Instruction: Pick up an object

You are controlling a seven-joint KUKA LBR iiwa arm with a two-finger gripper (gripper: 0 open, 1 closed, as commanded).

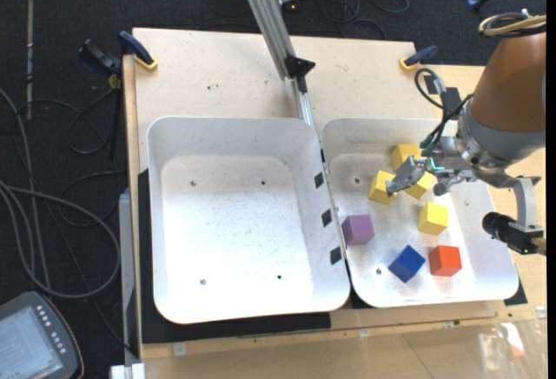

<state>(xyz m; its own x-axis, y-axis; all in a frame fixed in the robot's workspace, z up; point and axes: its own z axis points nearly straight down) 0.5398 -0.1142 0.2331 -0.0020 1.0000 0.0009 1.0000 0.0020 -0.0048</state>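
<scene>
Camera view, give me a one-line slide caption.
Arm's gripper low among yellow blocks in the right bin, near purple, blue and orange blocks.

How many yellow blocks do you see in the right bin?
4: one yellow block left of the gripper, one behind it, one under it, one nearer the front. The arm may hide more.

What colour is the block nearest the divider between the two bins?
Purple block, seen in the camera view.

Single fixed overhead camera, slanted down, both bins (234,221) framed, moderately distant.
</scene>
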